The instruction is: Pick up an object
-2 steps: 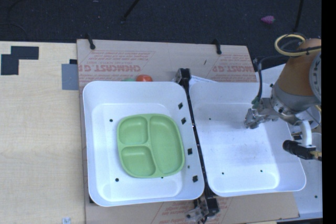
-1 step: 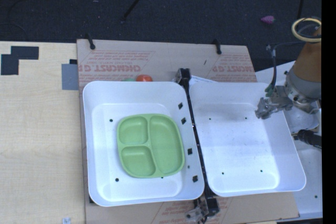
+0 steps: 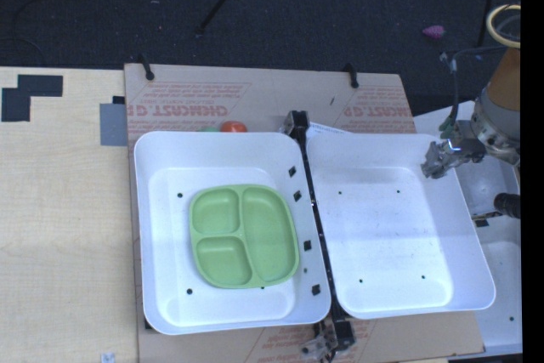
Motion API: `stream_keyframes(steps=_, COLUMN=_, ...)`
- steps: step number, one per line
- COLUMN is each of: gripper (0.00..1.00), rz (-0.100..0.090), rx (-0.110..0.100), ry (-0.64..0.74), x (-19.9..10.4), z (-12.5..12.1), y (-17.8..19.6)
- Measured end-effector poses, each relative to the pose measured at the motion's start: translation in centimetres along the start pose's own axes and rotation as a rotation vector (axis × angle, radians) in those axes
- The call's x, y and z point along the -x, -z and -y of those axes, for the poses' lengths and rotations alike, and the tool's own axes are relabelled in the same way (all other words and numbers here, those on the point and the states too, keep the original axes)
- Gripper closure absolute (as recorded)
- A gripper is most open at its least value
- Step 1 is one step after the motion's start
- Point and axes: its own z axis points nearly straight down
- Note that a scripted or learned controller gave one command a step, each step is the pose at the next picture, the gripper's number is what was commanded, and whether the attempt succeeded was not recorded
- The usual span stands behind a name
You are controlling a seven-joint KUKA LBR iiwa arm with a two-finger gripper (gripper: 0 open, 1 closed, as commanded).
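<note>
Glossy white bins, rounded three-compartment green plate

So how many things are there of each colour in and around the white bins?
White bins: 2 (left bin, right bin)
Green divided plate: 1, lying in the left bin
Small orange-red thing: 1, just behind the left bin's far rim
Total: 4

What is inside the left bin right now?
A green divided plate lies flat on the floor of the left bin, its three compartments bare. Whatever is beneath the plate is covered.
</note>
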Motion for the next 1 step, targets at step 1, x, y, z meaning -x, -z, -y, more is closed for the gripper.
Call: stream_keyframes(steps=1, gripper=1.0, rz=0.0, rx=0.0, ry=0.0, x=0.09, z=-0.09, y=5.32)
